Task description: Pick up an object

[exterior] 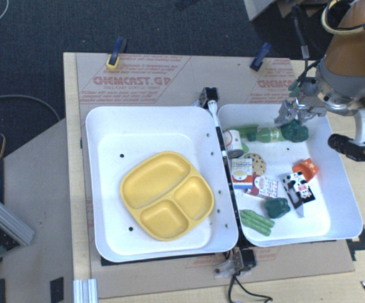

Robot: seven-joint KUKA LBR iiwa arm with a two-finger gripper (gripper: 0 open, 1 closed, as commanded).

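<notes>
Pincer (294, 120) hangs low over the far end of the right bin (343, 197), reaching in from the right under the grey wrist and orange band; whether it is open or closed I cannot tell, since the wrist hides that part; a dark green lump (295, 132) lies just beneath it, seemingly touching, but nothing is plainly gripped; just left of the pincer a green bottle (261, 134) lies on its side; nearer the camera from the pincer sit a cookie (254, 164), a small carton (242, 171), an orange piece (306, 167), a black-and-white toy (297, 189), another dark green block (277, 207) and a green pod (256, 221); well to its left, in the other bin (100, 137), rests a yellow tray (166, 195); I judge the pick barely begun: the approach looks made, while a sure grasp and the lift are left to do.
</notes>
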